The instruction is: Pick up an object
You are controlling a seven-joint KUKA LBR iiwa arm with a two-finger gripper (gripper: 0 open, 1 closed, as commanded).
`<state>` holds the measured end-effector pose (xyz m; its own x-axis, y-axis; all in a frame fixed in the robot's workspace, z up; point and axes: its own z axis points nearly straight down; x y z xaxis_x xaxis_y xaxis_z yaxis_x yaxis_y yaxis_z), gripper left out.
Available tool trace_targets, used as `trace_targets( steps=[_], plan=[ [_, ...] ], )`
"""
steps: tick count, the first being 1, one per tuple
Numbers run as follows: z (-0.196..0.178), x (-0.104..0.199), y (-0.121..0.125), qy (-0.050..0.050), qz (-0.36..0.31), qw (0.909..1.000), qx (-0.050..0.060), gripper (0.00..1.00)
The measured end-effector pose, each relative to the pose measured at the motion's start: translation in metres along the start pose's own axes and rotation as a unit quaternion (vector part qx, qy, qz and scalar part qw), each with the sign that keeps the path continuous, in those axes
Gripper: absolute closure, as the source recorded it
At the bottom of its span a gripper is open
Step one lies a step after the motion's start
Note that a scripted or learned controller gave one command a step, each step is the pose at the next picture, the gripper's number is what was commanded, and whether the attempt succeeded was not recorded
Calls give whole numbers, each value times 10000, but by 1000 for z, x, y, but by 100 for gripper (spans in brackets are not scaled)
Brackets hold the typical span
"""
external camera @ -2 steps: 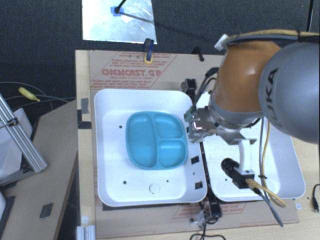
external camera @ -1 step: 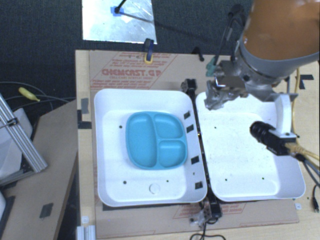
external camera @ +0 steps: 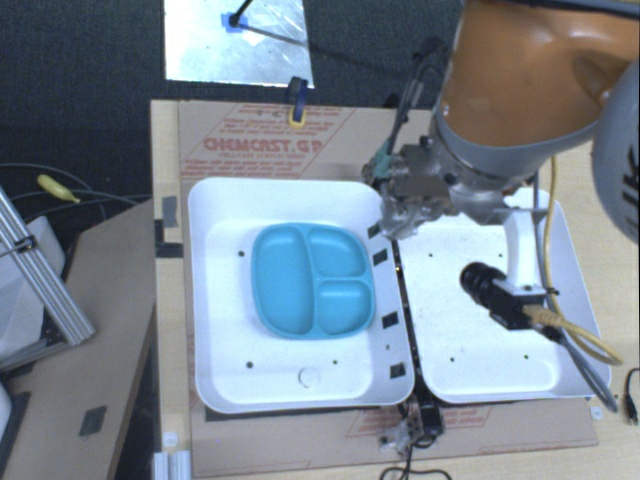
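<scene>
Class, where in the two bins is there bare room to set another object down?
Right bin: bare floor along its near wall. Left bin: only strips around the blue plate, widest in front. Crowded at the far end of the divider, under the pincer.

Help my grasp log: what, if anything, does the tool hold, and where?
Nothing visible; the blue plate lies apart from the tool, in the left bin.

The scene reads as a robotics lab. The gripper (external camera: 395, 218) hangs over a bench where a brown board (external camera: 260, 143) with red printed lettering carries one white bin (external camera: 210, 268) to its left and another white bin (external camera: 450, 368) just below and right. Aluminium framing (external camera: 45, 288) stands far to its left, cables (external camera: 90, 200) trail across dark carpet (external camera: 70, 88), and a shiny sheet (external camera: 215, 28) lies beyond it.
</scene>
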<state>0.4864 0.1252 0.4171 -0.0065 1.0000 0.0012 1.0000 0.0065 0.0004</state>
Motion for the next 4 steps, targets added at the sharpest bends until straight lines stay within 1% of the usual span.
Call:
trace_targets(
  steps=[1, 2, 3, 4],
  plan=[
    [-34, -15, 0, 1, 29, 10000, -24, 100],
    [7, -23, 35, -12, 35, 10000, 5, 100],
    [-3, 47, 24, 13, -21, 10000, -14, 100],
    [-80, 11, 8, 11, 38, 10000, -50, 100]
  ],
)
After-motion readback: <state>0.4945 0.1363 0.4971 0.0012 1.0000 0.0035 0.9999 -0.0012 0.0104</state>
